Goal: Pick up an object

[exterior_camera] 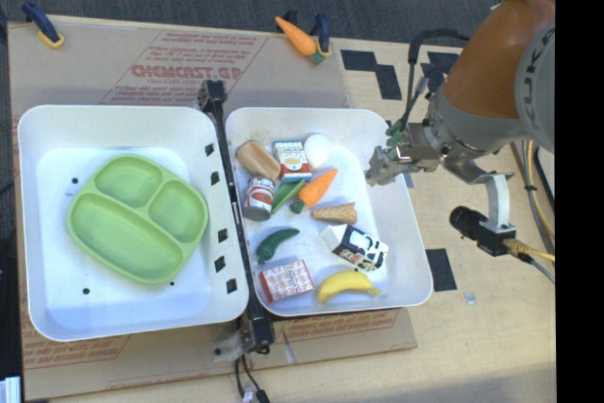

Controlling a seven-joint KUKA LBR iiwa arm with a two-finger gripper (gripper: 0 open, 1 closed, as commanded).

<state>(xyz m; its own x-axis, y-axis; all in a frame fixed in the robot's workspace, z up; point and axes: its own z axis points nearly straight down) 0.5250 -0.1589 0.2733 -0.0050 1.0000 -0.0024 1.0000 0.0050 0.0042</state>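
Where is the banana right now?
The banana lies in the right bin, near its front edge, beside the red packet and below the black-and-white carton.

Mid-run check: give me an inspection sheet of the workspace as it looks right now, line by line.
Surface: cardboard-covered bench, two white bins side by side.
Job's things: right bin holds banana, carrot, green pepper, can, small cartons, bread roll, white egg.
Clutter: left bin holds a green divided plate.
Grippers: gripper at the right bin's right rim, nothing seen in it.
Cables: black cable below the bins; cables on the arm.
Surroundings: clamps at the cardboard's edge, dark carpet.
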